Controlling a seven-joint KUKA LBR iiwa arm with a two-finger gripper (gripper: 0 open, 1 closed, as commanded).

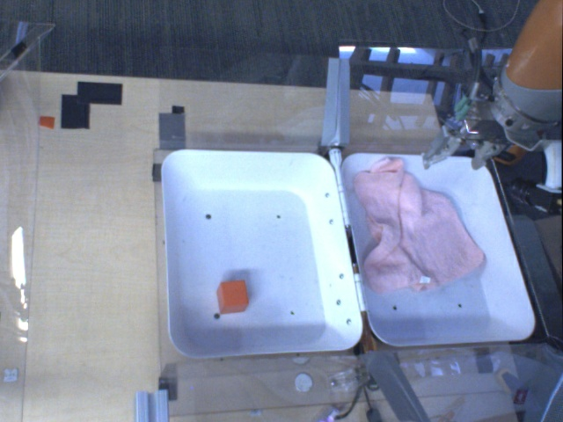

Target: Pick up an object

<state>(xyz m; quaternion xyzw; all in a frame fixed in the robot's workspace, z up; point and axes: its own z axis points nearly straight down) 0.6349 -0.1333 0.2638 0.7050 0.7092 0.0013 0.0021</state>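
A crumpled pink cloth (pixel 412 227) lies in the right bin (pixel 493 310), covering most of its left and middle. A small orange block (pixel 233 296) sits near the front of the left bin (pixel 264 183). My gripper (pixel 459 154) hangs over the back edge of the right bin, just behind and to the right of the cloth's top corner. Its two fingers are spread apart with nothing between them.
A metal frame with clear panels stands behind the right bin. Black markers (pixel 88 102) and a small orange tag (pixel 47 122) lie on the wooden bench at the far left. The arm's orange band (pixel 538 47) sits at the upper right.
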